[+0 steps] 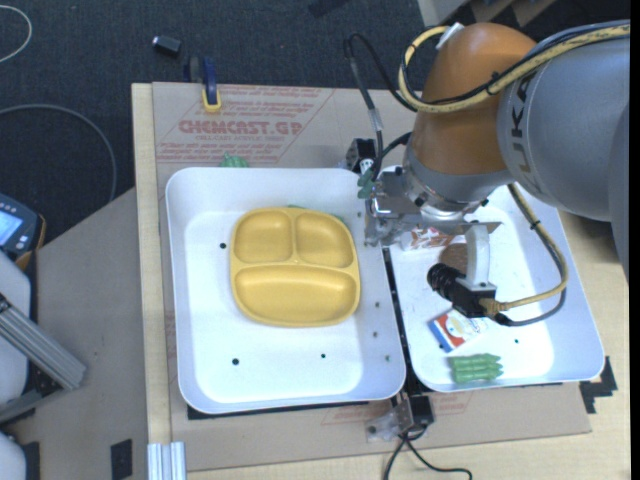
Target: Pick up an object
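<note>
Left bin [200,353]: yellow divided plate [295,266] lies flat near its centre, well apart from the claw. Claw [425,230]: low over the right bin [562,340] at its upper left, just beside the wall shared by the two bins. The wrist hides it from above, so cannot tell whether it is open or has hold of anything. Nearer the camera in the right bin: small red, white and blue packet [450,330], then green ribbed piece [473,368], both clear of the claw.

White L bin [200,318] touches R bin [572,336] on cardboard [260,128], blue clamp [209,80] at top edge.
</note>
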`<state>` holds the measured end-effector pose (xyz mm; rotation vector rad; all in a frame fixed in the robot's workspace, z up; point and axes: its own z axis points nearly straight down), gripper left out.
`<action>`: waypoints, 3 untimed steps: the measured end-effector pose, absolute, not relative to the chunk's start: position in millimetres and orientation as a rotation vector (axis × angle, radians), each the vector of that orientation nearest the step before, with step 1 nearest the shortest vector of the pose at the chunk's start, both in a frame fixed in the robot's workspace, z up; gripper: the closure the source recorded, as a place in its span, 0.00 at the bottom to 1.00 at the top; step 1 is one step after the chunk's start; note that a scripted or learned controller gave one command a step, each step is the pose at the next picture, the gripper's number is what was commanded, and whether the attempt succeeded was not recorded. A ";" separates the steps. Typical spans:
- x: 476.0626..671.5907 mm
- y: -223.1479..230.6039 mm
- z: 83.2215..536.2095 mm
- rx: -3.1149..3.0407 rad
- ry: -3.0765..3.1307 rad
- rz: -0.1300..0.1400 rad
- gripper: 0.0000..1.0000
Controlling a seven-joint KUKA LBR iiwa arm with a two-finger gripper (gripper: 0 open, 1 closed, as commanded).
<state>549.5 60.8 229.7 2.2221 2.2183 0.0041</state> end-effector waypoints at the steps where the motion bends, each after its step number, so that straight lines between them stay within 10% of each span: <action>1: 550.1 61.0 239.8 2.222 2.216 0.007 1.00; 2: 495.6 92.8 270.8 2.219 2.229 -0.001 1.00; 3: 533.1 98.0 237.0 2.220 2.223 -0.002 1.00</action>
